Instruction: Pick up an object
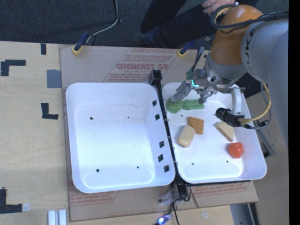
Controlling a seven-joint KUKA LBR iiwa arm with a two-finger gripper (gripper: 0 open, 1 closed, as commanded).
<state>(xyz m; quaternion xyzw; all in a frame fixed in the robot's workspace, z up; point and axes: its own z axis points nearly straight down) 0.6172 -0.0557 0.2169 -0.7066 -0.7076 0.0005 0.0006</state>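
Observation:
In the right bin lie a green broccoli-like piece, an orange-brown wedge, a pale tan block, a beige wedge and a red tomato-like piece. My gripper hangs over the back of this bin with its two fingers spread apart. The left finger points down at the green piece's left end, while the right finger stands just behind its right end. Nothing is held between them.
The left bin sits beside the right one, divided by a black clipped rim. A black cable connector lies over the right bin's back right. A person stands behind the bench.

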